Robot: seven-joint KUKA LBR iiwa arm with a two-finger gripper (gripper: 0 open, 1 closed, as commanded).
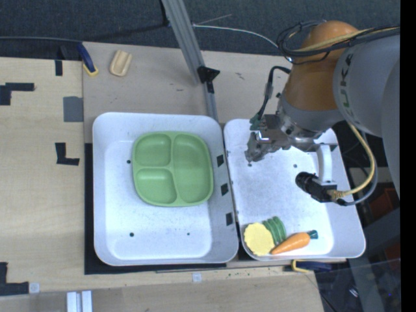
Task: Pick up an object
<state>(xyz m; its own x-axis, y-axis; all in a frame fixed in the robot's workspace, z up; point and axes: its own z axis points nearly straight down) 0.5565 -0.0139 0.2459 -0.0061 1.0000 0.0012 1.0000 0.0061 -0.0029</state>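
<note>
Right bin [344, 239]: carrot [290, 242] below end effector [253, 153]

We see a green divided plate [173, 168] lying flat in the left bin [110, 239], its three compartments facing up, set toward the bin's far right part. In the right bin [348, 236], at its near edge, we find an orange carrot [290, 242] lying on its side with a dark tip pointing right. Just beside the carrot, on its left, lie a yellow disc [258, 238] and a green ridged piece [276, 227], all three bunched together.
</note>
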